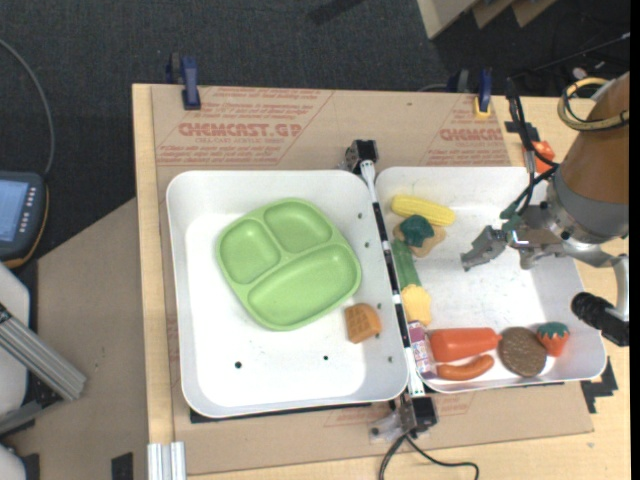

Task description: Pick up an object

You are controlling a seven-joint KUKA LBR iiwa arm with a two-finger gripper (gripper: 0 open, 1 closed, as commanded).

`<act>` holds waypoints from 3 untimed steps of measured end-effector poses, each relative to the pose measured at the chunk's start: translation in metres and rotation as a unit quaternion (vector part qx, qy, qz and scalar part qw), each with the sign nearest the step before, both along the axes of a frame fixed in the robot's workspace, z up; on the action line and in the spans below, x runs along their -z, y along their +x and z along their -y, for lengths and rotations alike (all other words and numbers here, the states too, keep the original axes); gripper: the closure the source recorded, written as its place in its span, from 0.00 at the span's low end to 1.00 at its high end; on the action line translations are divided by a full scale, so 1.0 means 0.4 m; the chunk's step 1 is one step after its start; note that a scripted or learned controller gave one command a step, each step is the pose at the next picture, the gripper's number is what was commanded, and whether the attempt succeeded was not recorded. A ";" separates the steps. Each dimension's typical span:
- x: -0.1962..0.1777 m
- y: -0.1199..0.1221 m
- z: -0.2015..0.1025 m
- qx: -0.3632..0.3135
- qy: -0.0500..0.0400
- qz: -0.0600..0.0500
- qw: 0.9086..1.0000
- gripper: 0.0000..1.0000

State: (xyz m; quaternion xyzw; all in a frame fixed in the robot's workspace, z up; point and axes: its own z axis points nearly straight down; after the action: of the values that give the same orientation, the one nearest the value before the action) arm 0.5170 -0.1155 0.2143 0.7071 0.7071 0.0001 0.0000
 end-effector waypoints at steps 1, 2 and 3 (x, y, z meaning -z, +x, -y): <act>0.334 0.247 -0.044 -0.002 0.000 0.003 1.000 0.00; 0.324 0.353 -0.035 -0.005 -0.002 -0.028 1.000 0.00; 0.299 0.360 -0.035 0.003 -0.002 -0.014 1.000 1.00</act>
State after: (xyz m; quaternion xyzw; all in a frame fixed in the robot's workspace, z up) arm 0.6611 -0.1015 0.0949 0.7092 0.7049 -0.0110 -0.0083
